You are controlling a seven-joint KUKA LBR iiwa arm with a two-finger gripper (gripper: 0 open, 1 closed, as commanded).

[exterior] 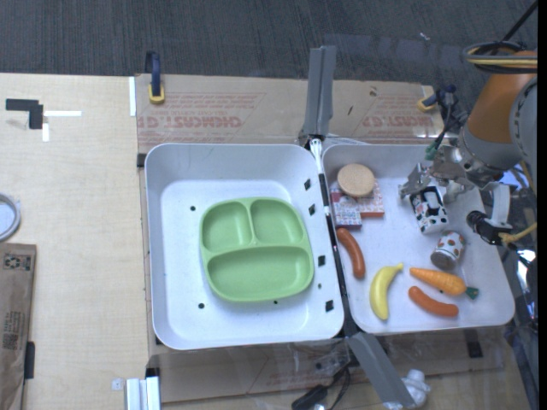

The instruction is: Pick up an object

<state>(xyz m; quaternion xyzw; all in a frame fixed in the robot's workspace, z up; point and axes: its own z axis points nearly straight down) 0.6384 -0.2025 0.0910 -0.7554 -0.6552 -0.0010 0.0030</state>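
From the camera above, the worktop (68,186) shows pale wood grain on the left and brown printed cardboard under two shallow white plastic bins with rounded corners. The left bin (171,254) holds a matte green divided plate (256,249), rounded-square, with two small compartments above one wide one.

The right bin (491,310) carries the loose objects. A round tan bun-shaped piece (356,179) sits near its upper left, touching a flat red and white packet (347,213) just below it. A glossy reddish-brown sausage (352,253) lies along the left wall. A curved yellow banana (384,290) lies near the bottom, beside a tapered orange carrot (439,280) with a green tip and a smooth orange-red sausage shape (432,301). A small patterned can (448,248) lies tilted above the carrot.

The gripper (430,205) hangs low in the upper right of that bin, metallic and black, under the arm's orange band (494,109). Whether its jaws are apart or together cannot be told.
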